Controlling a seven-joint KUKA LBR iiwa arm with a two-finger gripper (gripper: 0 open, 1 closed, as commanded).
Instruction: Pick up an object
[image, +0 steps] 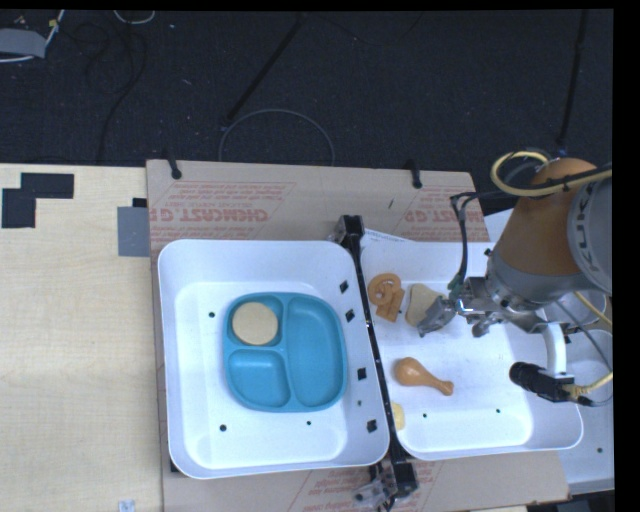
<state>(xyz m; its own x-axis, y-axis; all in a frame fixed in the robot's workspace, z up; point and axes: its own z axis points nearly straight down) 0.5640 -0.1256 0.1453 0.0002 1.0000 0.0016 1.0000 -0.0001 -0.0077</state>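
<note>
Objects to choose from lie mostly in the right bin (560, 435), so I read the scene from the left. On the tabletop (70, 350) the left bin (200, 440) carries one blue divided tray (300, 355), and one round tan disc (254, 322) sits in its upper-left compartment. Past the divider I count four small pieces in the right bin: one brown pretzel-shaped toy (384, 293), one pale wedge-like piece (420, 298) just beside it, one tan drumstick-shaped toy (420, 375) lower down, and one small yellowish bit (398, 415) at the bin's left wall. They look to me like light, stiff plastic play food, probably smooth and apt to slip. I judge the drumstick easiest, taken across its narrow neck, since it lies well apart from the others. My gripper (437, 318) hangs low by the pale wedge, its fingers standing a little apart with nothing visibly between them.
</note>
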